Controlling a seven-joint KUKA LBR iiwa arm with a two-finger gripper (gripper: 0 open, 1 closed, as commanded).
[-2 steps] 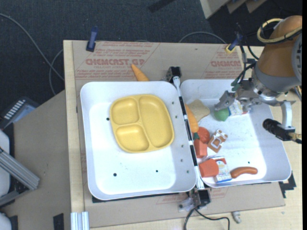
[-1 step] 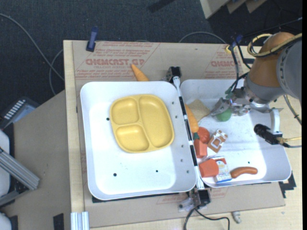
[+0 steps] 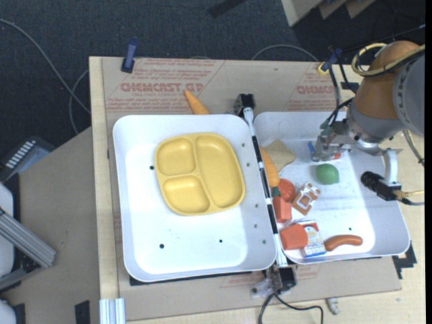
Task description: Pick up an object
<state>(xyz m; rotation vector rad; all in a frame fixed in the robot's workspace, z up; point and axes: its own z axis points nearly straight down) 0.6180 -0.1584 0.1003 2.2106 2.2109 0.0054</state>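
While the arm (image 3: 385, 93) reaches in over the right bin (image 3: 388, 238), the jaws (image 3: 327, 150) hang low at the bin's upper part, just above and beside a small green ball (image 3: 327, 173). Whether the jaws are parted or closed cannot be told from this slanted view, and nothing shows between them, so no grasp can be claimed. By my reading the step in hand is the approach: the tool is lined up near a target but nothing has been lifted yet. If the green ball is the target, the next move calls for a short shift toward the bin's near side so that the jaws straddle it, then a descent and a squeeze; being round, it could roll away if touched off-centre.

The green ball is smooth, matte and plain in colour, and lies alone on the white bin floor, apart from its neighbours. Down and to the left of it lie a small white and orange carton (image 3: 308, 196), some red toy pieces (image 3: 283, 198), an orange carrot (image 3: 269, 167) along the bin's left wall, and a red sausage (image 3: 343, 241) near the front. In the left bin (image 3: 135, 181) rests a yellow divided tray (image 3: 200, 173).
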